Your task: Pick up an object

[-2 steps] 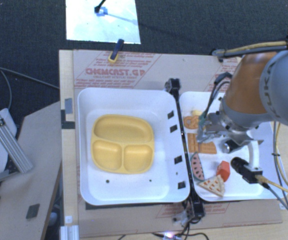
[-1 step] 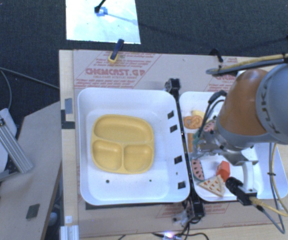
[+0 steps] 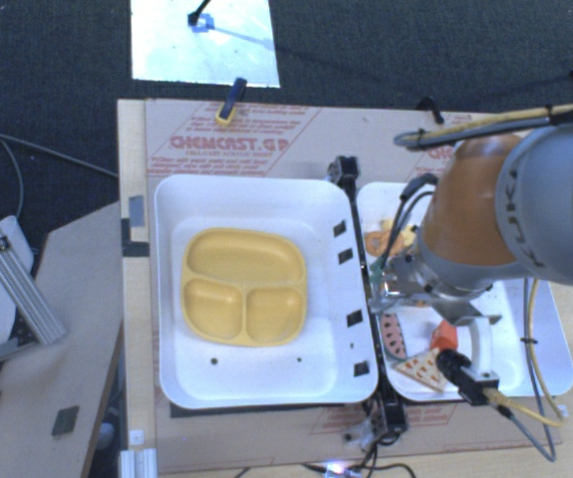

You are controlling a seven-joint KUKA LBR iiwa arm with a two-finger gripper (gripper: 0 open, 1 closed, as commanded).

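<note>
Well left of the black clip strip (image 3: pixel 359 267) that joins the two bins: a shallow white left bin (image 3: pixel 166 267), holding a pale yellow three-compartment plastic plate (image 3: pixel 244 287), flat and centred.

Just right of the strip, inside the shallow white right bin (image 3: pixel 560 366): a small orange-and-yellow toy piece (image 3: pixel 378 239) toward the far end, a dark red speckled flat piece (image 3: pixel 396 337) lower down, then a tan triangular wedge (image 3: pixel 421 369) beside it and a small orange block (image 3: pixel 445 335) a little further right. Hard to identify more closely at this size.

Above that cluster, right of the strip: the grey arm with its orange band (image 3: pixel 470 217), and beneath it the gripper (image 3: pixel 399 289), mostly masked by the wrist. Cannot tell how wide it stands, nor whether anything sits in it.

Probably all light, rigid toy pieces. Looks the easiest take: the orange block, chunky enough to pinch across its sides. Trickier: the wedge and the speckled piece, thin and flat on the floor, apt to slide away; best gripped across opposite edges. Awkward too: closeness to the strip.
</note>
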